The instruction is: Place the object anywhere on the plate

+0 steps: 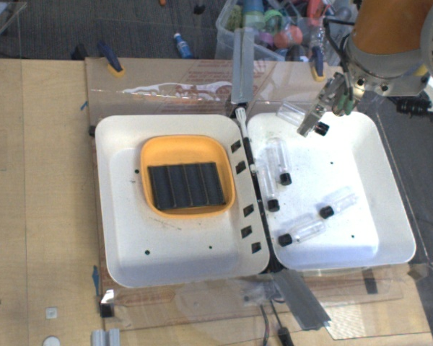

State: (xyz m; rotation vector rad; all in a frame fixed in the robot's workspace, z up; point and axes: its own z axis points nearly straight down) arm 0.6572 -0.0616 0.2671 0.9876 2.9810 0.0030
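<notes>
Two white bins side by side mid-frame
Left bin [123, 258]: orange plate [153, 150] with a dark ribbed block [186, 186] lying flat on it, filling most of the dish
Right bin [390, 229]: clear tubes with black caps lying loose. One [277, 161] near the left wall, upper part; one [265, 189] just below it along the wall, cap at lower end; one [338, 202] centre-right, tilted; one [302, 232] lower centre, cap at left end
Arm [390, 20] at upper right of frame, orange band above wrist
Gripper [330, 107] above the upper edge of right bin; narrow, a clear tube [297, 114] with black cap [321, 128] seen between fingers, tilted, clear end toward upper left, off the bin floor
Plate well apart from gripper, across the divider
</notes>
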